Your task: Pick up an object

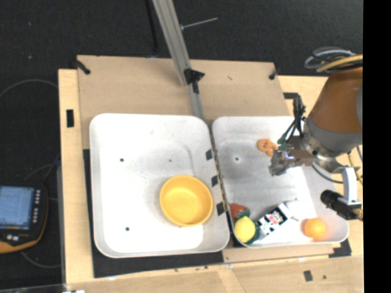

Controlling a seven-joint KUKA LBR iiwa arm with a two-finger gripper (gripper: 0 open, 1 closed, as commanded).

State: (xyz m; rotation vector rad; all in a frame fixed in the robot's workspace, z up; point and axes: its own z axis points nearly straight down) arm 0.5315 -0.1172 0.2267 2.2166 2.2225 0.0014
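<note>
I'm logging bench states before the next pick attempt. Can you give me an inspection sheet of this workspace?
Surface: two white bins side by side on a tan board, left bin and right bin.
Job's things: yellow bowl in the left bin; in the right bin a small orange piece, a yellow ball, a red item, a black-and-white item and an orange ball.
Clutter: nothing seen.
Gripper: gripper over the right bin, beside the small orange piece.
Cables: thin cables along the wrist.
Surroundings: metal post; handheld pendant at the left.
</note>
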